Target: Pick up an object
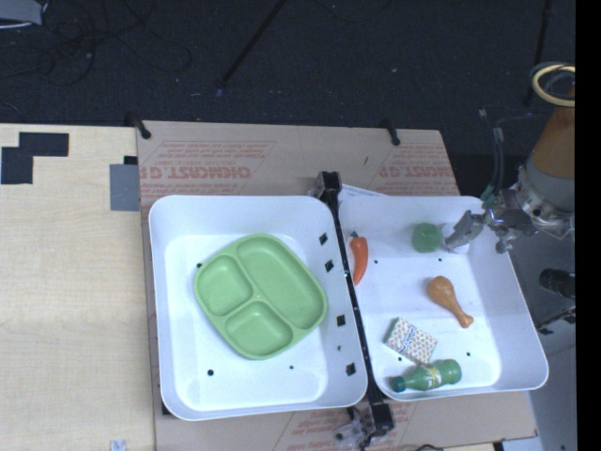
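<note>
Nothing lifted yet. Gripper [467,225] is seen low at the right bin's [526,346] far edge, just beside the green block [426,238]. Jaws: spread or pressed together cannot be told. Drumstick [450,301], carrot [359,258], bottle [429,377] lie untouched. Grasp and lift remain.

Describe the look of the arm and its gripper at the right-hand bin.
The arm has an orange band above a grey wrist housing, with a yellowish ring at its top. The gripper is silvery grey metal with slim fingers, and a small teal-green part sits beside its mount.
</note>
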You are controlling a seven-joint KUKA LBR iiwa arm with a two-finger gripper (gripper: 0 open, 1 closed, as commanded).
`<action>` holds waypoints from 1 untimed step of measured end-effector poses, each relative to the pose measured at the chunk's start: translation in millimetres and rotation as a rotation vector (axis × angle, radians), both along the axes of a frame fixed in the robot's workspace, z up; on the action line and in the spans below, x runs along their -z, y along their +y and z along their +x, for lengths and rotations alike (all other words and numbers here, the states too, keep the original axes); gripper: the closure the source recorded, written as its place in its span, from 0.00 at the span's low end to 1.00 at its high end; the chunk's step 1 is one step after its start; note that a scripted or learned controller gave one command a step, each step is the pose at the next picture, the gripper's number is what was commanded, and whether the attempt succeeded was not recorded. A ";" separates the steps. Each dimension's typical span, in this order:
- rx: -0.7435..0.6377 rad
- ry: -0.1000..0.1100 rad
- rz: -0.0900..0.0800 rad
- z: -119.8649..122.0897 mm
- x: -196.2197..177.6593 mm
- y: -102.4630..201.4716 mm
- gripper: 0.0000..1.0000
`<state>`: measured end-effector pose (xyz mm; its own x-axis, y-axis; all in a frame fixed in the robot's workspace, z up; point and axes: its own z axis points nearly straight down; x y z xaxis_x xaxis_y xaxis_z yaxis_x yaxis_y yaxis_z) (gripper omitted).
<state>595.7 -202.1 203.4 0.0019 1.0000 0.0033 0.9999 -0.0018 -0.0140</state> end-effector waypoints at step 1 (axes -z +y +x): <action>-0.002 -0.013 -0.003 3.0 -7.4 -0.3 0.00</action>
<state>598.6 -202.5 210.8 0.0002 1.0000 0.0000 1.0000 -0.0002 -0.0006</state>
